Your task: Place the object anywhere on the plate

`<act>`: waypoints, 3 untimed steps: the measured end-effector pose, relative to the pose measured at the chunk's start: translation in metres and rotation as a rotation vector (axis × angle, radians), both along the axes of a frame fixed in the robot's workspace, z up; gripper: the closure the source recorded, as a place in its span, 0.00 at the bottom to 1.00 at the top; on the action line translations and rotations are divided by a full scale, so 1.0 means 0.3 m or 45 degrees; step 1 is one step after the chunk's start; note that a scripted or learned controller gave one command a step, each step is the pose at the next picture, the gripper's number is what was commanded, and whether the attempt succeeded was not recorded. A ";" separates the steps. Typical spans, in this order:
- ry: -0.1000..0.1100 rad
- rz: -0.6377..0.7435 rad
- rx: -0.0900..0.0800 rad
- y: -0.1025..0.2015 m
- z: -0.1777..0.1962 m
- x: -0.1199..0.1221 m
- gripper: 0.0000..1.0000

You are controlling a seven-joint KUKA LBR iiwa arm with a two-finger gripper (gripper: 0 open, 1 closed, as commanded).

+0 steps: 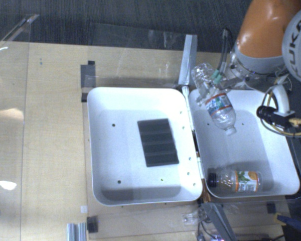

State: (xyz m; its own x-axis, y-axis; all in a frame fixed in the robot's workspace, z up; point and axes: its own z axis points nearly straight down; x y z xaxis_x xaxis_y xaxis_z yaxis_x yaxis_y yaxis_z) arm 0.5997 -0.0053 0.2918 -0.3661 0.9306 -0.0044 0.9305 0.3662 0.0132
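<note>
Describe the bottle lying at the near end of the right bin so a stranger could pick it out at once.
Start at the right bin, the one nearest the arm. Along its near wall lies the dark-capped bottle on its side, cap pointing toward the left bin. Its colourful label and brownish contents set it apart from the clear bottle at the far end by the gripper.

Soft overhead light, slight blur, faint glare
</note>
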 end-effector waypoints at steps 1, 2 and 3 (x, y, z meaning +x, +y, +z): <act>-0.008 0.006 0.000 0.003 0.038 0.005 1.00; -0.016 0.012 0.000 0.006 0.076 0.010 1.00; -0.023 0.018 0.000 0.008 0.113 0.015 1.00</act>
State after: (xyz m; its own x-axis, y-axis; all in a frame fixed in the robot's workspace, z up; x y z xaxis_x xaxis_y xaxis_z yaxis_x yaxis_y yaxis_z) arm 0.6041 -0.0029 0.3258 -0.3788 0.9254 -0.0112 0.9249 0.3789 0.0302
